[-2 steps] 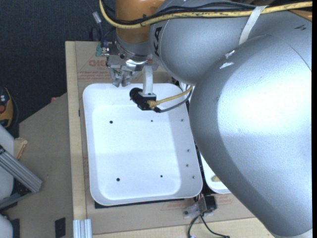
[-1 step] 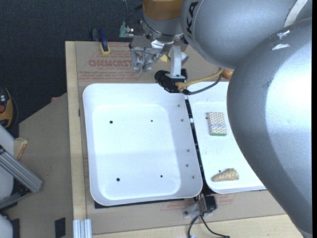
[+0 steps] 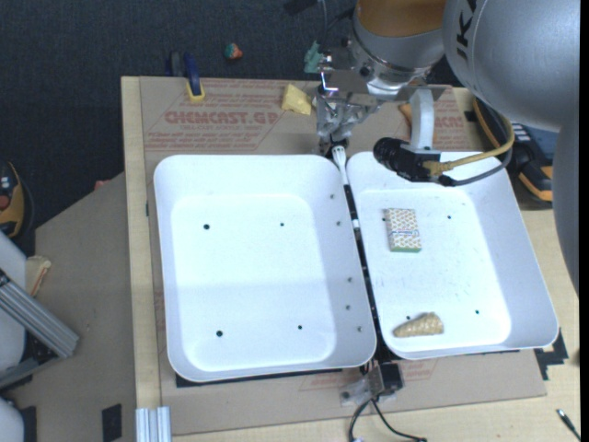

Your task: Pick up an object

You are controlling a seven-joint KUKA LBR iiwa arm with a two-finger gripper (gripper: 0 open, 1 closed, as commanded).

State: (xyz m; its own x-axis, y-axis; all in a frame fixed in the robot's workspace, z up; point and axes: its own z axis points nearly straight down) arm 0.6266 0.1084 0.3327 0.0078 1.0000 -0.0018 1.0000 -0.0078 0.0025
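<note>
Over the bins' far edge, gripper point(image 3: 333, 134): hangs above the seam between both bins; whether clenched or released cannot be told.
Arm point(image 3: 405, 17): grey, orange-banded, reaching in from the right.
Right bin point(image 3: 515, 247): patterned small box point(image 3: 402, 229) near its middle; tan wedge-shaped piece point(image 3: 420, 325) by the near rim.
Left bin point(image 3: 248, 265): white, beside the right one.

Claw point(image 3: 333, 134) above bins' far edge; patterned block point(image 3: 402, 228), tan piece point(image 3: 420, 325) in right bin point(image 3: 515, 247).
</note>
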